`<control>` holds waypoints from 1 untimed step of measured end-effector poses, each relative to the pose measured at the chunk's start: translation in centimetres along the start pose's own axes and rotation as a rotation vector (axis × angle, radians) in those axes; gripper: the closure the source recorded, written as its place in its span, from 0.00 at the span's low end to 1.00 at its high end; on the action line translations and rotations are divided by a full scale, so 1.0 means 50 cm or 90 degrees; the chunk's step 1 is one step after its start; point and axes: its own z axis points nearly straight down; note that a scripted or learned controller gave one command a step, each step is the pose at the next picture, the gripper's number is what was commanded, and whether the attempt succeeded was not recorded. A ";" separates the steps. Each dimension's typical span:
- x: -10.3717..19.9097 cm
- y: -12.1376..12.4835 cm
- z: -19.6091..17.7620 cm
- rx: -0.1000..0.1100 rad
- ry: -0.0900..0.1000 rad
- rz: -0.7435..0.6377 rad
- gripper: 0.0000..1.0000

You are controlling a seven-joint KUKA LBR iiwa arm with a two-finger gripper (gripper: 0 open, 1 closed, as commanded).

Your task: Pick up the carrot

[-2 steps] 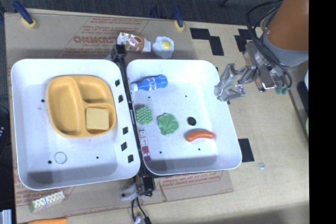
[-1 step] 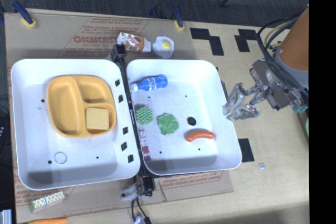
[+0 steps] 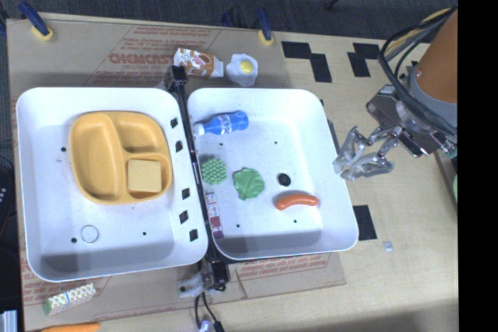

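The carrot (image 3: 296,200) is a small orange piece lying flat near the front right of the right bin (image 3: 334,136). My gripper (image 3: 363,158) hovers outside that bin, just past its right wall, to the right of the carrot and a little further back. Its metal fingers are spread open with nothing between them.
The right bin also holds a blue bottle (image 3: 222,124), a green knobbly ball (image 3: 213,169), a green leafy piece (image 3: 248,183) and a small black item (image 3: 284,180). In the left bin (image 3: 39,190) sits a yellow divided plate (image 3: 109,148) with a tan block (image 3: 145,174). Behind the bins lie a small carton (image 3: 194,62) and a toy egg (image 3: 243,68).
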 end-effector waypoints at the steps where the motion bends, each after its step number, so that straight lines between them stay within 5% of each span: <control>1: 0.007 0.005 -0.070 0.000 0.000 -0.120 1.00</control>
